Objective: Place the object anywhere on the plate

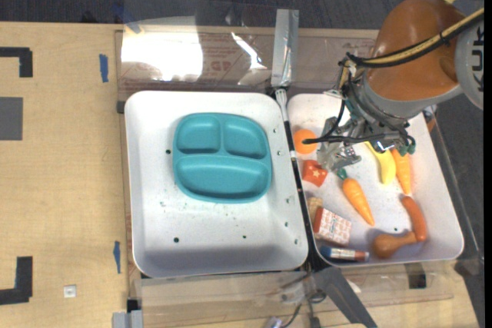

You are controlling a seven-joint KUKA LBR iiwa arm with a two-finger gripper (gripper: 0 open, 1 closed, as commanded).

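A: Hanging over the upper part of the right bin [453, 230], the hand [338, 154] points down and toward the left of the frame, just above a small orange ball [305, 139] and a red carton [314, 173]. Whether it is spread or pressed together I cannot tell; the metal parts blur together, and nothing is seen pinched in it.

B: What lies around it?

A: Toy food. A carrot [357, 198] lies just below the hand, slanting toward the lower right. To its right sit a yellow banana [383, 161] and an orange-yellow piece [403, 169] side by side. Lower right, a sausage [416, 216] and a brown pear-like piece [390, 243]. Near the bin's lower left, a printed packet [332, 224] and a small tube [344, 253].

B: And the plate?

A: The teal plate [223, 157], with three compartments, rests in the left bin [150, 226], centre of the frame, well apart from the hand. Both bins sit on a tan surface [58, 165].
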